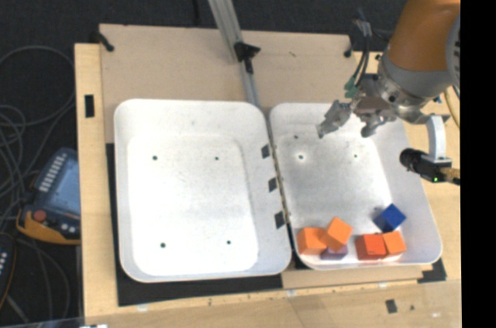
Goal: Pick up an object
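Note:
Several small blocks lie along the near edge of the right bin (pixel 310 171): an orange block (pixel 312 239), another orange block (pixel 339 229) resting over a purple one (pixel 334 250), a red-orange block (pixel 371 246), an orange block (pixel 394 243) and a blue block (pixel 389 217). My gripper (pixel 350 125) hangs over the far part of the right bin, well away from the blocks. Its two fingers (pixel 329 125) are spread apart with nothing between them.
The left bin (pixel 190 187) sits beside the right one, with black clips along the seam. A slanted metal rail (pixel 221 1) rises behind the bins. A pendant (pixel 54 195) and cables lie off the bench at left.

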Controlling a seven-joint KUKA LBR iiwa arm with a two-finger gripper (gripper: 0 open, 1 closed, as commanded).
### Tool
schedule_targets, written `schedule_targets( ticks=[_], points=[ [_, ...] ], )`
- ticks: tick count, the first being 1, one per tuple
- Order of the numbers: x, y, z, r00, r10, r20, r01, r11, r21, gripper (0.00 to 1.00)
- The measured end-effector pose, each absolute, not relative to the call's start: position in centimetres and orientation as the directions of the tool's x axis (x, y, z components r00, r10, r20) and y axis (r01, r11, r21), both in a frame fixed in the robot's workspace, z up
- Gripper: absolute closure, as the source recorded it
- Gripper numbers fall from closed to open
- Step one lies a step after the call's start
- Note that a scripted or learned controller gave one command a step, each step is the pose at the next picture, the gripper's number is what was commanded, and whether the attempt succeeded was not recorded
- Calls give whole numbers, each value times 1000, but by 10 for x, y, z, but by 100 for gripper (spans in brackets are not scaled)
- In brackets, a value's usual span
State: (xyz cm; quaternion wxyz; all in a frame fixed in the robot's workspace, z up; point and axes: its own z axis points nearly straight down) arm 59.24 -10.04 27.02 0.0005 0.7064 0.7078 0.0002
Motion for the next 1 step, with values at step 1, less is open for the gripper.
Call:
schedule_targets(
  ticks=[1],
  points=[
    [518, -152, 267, 3, 1000, -1, 1000, -3, 3, 0]
  ],
)
